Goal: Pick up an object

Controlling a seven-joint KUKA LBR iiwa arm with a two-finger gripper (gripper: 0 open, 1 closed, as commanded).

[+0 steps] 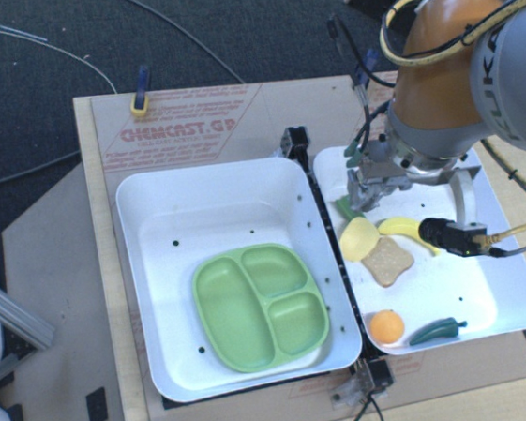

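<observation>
- Nearest the camera, at the front of the right bin (514, 304), lie an orange ball (386, 328) and a dark green pepper toy (436, 330).
- Behind the orange ball sits a tan bread slice (388, 261), touching a yellow lemon-like piece (359, 238) and a banana (405, 228).
- The grey arm's hand (367, 191) hangs just behind the lemon piece, close to the bin's left wall; whether it is open or closed cannot be told, and nothing is seen in it.
- A green scrap (345, 209) peeks out beside the hand.
- Judgement: the lemon piece is the nearest target; descend straight, centred, clear of the bread slice.
- The bin wall and black clip (294, 141) crowd the left; open floor lies right of the bread slice.
- The left bin (150, 208) holds a green divided plate (260, 304).
</observation>
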